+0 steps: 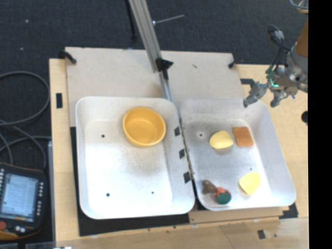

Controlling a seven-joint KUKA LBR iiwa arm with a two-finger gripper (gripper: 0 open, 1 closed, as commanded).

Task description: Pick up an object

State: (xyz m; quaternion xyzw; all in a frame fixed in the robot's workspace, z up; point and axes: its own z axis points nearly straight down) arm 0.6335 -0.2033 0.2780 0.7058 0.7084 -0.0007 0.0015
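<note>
My gripper (263, 96) hovers over the far right corner of the right bin (277, 154), with its fingers spread open and nothing between them. Below it in that bin lie a pale yellow lump (221, 139) and an orange-brown block (243, 137) side by side. Nearer the front sit a yellow wedge (250, 182) and a small brown, green and red toy (218, 192). A yellow bowl (144, 126) stands upright in the far part of the left bin (93, 191).
A slanted metal rail (148, 32) runs from the top of the view down to the divide between the bins. A pendant with a screen (18, 196) lies off the bench at the left, with cables on the dark floor.
</note>
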